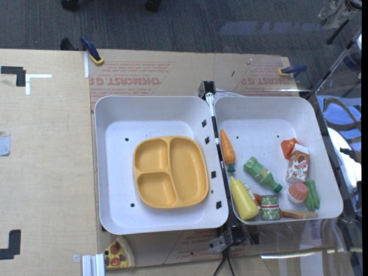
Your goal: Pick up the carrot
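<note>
carrot [227,147] lies in right bin [270,111], against left wall, above yellow bottle [243,199], near green bottle [261,175]. we judge pick not begun; reach, grasp, lift all left. tool state: we cannot tell.

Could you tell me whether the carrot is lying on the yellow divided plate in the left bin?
No, the carrot lies in the right bin against its left wall, while the yellow plate sits in the left bin.
</note>
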You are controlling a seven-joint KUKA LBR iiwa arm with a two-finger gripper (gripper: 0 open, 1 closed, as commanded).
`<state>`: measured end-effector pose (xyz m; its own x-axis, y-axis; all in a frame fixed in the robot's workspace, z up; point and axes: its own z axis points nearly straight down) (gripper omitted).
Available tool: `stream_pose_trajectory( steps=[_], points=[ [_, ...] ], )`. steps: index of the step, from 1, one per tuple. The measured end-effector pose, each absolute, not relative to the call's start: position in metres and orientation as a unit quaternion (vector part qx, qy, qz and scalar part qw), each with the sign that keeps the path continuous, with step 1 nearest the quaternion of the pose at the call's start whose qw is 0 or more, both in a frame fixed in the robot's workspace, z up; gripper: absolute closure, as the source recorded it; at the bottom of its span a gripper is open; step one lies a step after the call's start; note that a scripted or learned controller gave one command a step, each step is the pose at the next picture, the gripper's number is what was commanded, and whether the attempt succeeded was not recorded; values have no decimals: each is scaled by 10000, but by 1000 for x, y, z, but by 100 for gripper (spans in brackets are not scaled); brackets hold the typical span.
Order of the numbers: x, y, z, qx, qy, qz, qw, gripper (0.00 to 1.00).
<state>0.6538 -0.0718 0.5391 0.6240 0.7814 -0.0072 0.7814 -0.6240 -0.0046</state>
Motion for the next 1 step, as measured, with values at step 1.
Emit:
stream_pose_trajectory(
  steps=[1],
  points=[
    [654, -72, 540, -9012, -4334, 37, 3, 0]
  ],
)
